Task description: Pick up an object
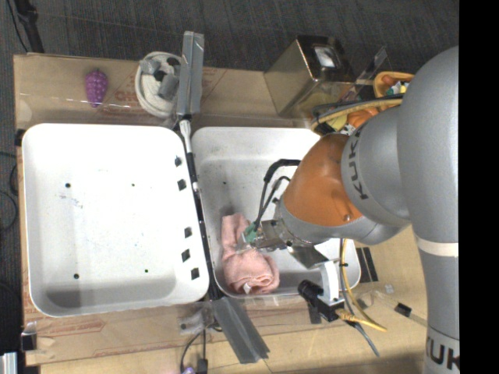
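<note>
Crumpled pink cloth [245, 262] (right bin [234, 142])

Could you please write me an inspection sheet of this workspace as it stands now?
Surface: bench bearing left bin and right bin.
Job's things: pink cloth, crumpled, near the right bin's front edge.
Clutter: purple object and white roll behind the left bin.
Gripper: gripper low at the cloth's right edge.
Cables: black cable looping along the arm.
Surroundings: dark floor; brown box.

Bench surroundings, non-task items
Purple grape cluster [96, 86] on bench behind left bin [47, 209]; white tape roll [156, 84] just beside it; cardboard box [308, 72] behind right bin [234, 142].
</note>
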`<action>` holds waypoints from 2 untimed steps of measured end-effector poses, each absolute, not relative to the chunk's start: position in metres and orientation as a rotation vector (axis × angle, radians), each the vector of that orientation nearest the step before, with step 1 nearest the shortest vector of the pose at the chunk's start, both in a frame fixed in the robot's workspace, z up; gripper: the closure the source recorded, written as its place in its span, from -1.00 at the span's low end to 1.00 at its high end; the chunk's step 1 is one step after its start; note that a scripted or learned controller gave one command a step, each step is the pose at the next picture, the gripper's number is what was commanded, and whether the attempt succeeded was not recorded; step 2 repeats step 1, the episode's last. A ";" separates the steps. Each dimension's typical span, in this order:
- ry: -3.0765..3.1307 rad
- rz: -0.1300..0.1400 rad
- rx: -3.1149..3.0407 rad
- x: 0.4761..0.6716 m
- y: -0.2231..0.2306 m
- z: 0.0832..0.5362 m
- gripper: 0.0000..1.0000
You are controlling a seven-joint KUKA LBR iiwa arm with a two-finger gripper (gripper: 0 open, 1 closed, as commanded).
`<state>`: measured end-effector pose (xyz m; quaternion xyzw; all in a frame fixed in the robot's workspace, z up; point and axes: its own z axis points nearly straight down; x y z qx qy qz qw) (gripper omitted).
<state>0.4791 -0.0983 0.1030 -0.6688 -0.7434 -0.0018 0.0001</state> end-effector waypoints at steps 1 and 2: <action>-2.298 0.003 -2.137 0.544 -0.079 0.191 1.00; -2.298 0.003 -2.137 0.544 -0.079 0.191 1.00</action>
